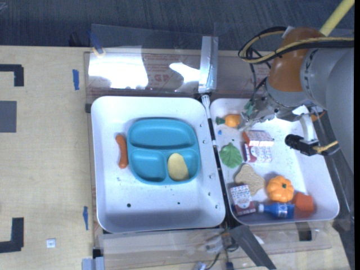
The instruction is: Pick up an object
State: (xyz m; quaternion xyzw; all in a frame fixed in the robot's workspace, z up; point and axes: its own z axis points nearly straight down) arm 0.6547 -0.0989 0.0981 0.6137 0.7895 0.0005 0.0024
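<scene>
Orange fruit (232, 120) just left of jaws (251, 112)

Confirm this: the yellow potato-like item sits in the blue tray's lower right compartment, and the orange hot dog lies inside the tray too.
Not quite. The camera view shows the hot dog outside the blue tray, on the left bin's floor beside it. The yellow item is placed as stated.

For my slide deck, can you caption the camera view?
KUKA arm's gripper hovers by a small orange in the cluttered right bin; left bin holds a blue tray.
</scene>
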